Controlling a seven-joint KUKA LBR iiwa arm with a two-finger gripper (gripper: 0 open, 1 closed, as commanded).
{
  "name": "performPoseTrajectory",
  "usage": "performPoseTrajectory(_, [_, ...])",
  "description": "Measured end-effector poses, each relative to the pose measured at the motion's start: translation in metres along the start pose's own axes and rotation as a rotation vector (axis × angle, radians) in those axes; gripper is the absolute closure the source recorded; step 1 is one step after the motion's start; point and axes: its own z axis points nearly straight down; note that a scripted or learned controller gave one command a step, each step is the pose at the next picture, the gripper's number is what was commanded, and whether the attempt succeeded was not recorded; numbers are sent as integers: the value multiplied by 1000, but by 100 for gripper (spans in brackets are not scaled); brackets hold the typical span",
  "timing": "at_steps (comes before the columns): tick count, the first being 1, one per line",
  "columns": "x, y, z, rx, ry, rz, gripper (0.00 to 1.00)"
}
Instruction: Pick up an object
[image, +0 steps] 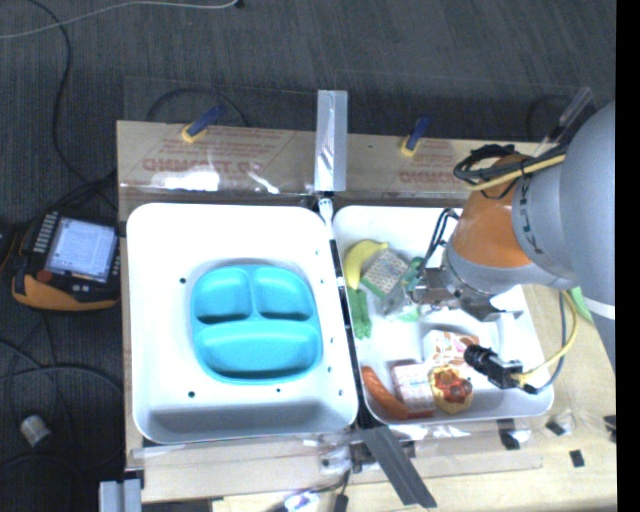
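My arm (560, 215) reaches in from the right and hangs over the upper part of the right bin (535, 405), the orange band sitting just above my wrist. My hand (428, 290) points down among the things near that bin's middle, and I cannot tell how it is set or whether it has anything. Just left of it lie a banana (362, 258) and a grey sponge (385, 270), touching each other, with a green piece (360, 315) below them along the bin's left wall. At the bin's front edge lie a carrot (380, 395), a small pink box (412, 382) and a muffin (451, 388), side by side. The left bin (160, 240) holds a blue tray (256, 322) with three wells. Both bins sit on the desk (150, 150).
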Motion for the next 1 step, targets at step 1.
performPoseTrajectory(1, [24, 60, -128, 11, 0, -133, 100])
